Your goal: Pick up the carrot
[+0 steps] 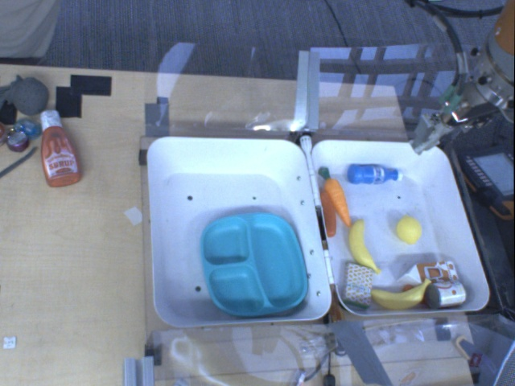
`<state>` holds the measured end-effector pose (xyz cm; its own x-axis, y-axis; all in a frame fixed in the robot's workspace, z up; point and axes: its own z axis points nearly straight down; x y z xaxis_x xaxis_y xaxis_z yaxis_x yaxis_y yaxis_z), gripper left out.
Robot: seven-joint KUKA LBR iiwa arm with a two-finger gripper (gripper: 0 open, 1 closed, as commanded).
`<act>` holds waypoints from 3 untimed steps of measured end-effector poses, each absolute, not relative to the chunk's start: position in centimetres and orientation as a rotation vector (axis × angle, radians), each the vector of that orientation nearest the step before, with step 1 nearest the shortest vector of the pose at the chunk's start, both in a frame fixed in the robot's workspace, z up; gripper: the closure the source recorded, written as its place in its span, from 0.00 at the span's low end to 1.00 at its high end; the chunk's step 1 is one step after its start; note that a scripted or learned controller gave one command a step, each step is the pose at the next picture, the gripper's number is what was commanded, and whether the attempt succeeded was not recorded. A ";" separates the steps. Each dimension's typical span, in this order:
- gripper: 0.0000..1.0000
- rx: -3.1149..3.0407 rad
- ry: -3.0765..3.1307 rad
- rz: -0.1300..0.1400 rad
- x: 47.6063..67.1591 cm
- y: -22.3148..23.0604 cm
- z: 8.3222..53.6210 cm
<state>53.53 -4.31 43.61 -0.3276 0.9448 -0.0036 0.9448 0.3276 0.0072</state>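
The arm [491, 71] hangs over the far right corner of the right bin [463, 215], gripper [425, 139] well apart from the carrot [335, 202] and holding nothing (how far its pincer is open I cannot tell), so this looks like the approach step, and the next move calls for a reach leftward and down. The left bin [173, 215], beside the right bin, holds a blue tray [253, 264]. The right bin holds the carrot against its left wall, two bananas [362, 248], a bottle [372, 174], a lemon [409, 230] and a can [445, 296].
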 end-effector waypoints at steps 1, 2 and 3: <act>1.00 2.271 2.163 0.006 55.4 -4.3 43.2; 1.00 2.103 2.325 0.005 59.8 -8.4 43.6; 1.00 1.892 2.499 0.005 65.8 -9.2 43.7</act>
